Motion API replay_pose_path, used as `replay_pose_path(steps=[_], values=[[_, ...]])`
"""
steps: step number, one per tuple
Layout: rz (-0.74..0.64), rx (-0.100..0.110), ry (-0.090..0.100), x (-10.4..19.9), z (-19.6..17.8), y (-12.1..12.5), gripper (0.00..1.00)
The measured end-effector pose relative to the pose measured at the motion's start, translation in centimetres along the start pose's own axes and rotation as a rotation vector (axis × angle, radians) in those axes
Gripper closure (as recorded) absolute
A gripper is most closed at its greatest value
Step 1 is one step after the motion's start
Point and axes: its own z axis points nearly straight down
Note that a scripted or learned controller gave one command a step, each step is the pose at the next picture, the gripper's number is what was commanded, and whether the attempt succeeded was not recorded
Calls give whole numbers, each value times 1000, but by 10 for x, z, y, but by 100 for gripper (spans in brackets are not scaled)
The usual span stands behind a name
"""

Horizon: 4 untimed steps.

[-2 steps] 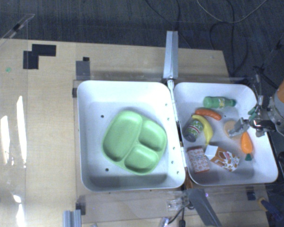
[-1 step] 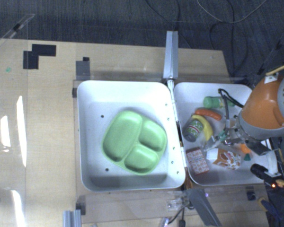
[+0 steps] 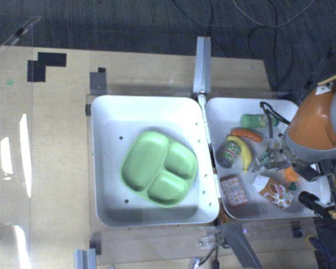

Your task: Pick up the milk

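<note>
the claw (image 3: 271,160) hangs low in the right bin (image 3: 235,210); i cannot tell its grip. centre squarely over the milk (image 3: 277,194), avoiding the banana (image 3: 245,153).

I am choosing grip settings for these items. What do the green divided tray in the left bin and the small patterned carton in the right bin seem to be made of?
The green tray looks like moulded plastic with a satin finish: one even colour, rounded compartments, soft highlights. The patterned carton looks like printed cardboard, flat-faced and matte, though the picture is too coarse to be sure.
</note>
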Motion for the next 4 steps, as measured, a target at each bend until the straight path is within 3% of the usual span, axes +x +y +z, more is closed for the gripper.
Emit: replay_pose_path(steps=[1, 2, 3, 4], values=[[0, 0, 0, 0, 0, 0, 0], [5, 5, 1, 32, -55, -5, 0], [-54, 0, -1, -22, 20, -28, 0], [-56, -7, -4, -22, 9, -25, 100]])
